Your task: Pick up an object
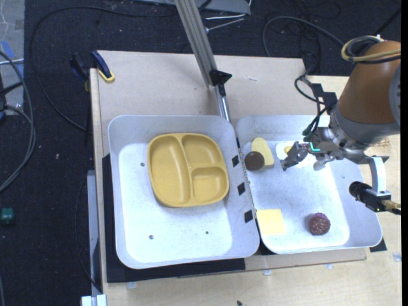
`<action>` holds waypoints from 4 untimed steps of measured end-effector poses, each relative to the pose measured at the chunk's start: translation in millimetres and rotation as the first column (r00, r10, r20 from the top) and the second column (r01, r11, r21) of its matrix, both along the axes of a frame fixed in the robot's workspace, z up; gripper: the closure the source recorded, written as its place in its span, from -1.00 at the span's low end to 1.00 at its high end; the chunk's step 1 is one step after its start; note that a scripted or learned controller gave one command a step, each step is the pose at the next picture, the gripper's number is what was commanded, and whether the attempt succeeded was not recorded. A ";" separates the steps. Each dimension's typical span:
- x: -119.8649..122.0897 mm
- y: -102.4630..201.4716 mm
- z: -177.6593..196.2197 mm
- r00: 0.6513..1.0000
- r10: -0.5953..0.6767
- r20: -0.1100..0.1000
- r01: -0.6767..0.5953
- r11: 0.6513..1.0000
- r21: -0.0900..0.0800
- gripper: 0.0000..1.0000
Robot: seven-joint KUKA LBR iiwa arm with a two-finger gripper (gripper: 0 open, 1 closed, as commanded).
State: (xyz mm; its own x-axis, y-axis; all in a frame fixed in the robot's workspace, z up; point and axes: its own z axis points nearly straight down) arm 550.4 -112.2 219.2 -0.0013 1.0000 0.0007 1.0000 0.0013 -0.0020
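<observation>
The claw (305, 155) hangs over the back part of the right bin (363, 238), its two fingers spread apart, with nothing between them. Near its left lie a pale yellow piece (262, 150) and a brown round piece (254, 162), touching. In front lie a flat yellow square (270, 221) and a dark red ball (319, 224). The left bin (127, 234) carries a yellow divided plate (188, 169)
</observation>
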 end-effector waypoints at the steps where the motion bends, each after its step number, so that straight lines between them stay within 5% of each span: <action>1: 0.3 0.0 0.3 1.000 0.000 0.001 0.000 1.000 0.000 -1.00; 4: -3.1 5.1 -126.9 1.000 -0.002 0.004 0.002 1.000 -0.002 -1.00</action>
